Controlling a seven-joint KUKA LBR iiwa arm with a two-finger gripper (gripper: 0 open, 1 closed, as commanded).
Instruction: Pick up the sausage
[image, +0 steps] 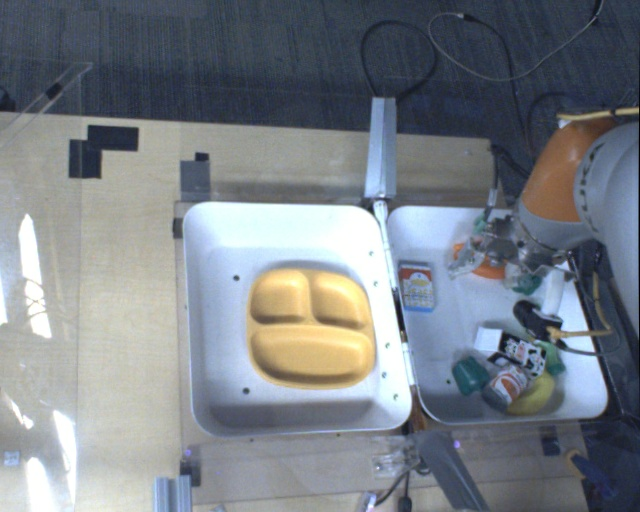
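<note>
Sausage (488, 268): it seems to be the small orange piece lying on the floor of the right bin (440, 330), directly under the claw (478, 255) and touching or all but touching its tip. It is partly covered, so its full shape is hard to read. The claw hangs low over the far part of that bin, carried by the grey arm (600, 200) with its orange band. The view does not show whether the claw is spread or pressed together, nor whether it pinches the orange piece.

Just to the claw's left in the view, near the bin's inner wall, lies a small red-and-white packet (416, 286). Just to the claw's right and a little nearer the camera sits a teal scrap (527, 283).

Well apart from the claw, toward the near edge of the same bin, a cluster lies close together:
- a white block (489, 338)
- a black-and-white patterned block (522, 350) beside it
- a dark green cup (468, 375)
- a red-and-white can (507, 384) next to the cup
- a banana (538, 397) against the can, the item farthest from the claw

Farther to the claw's left, beyond the dividing wall, the left bin (215, 300) holds a yellow tray (310, 325) with three compartments.
</note>
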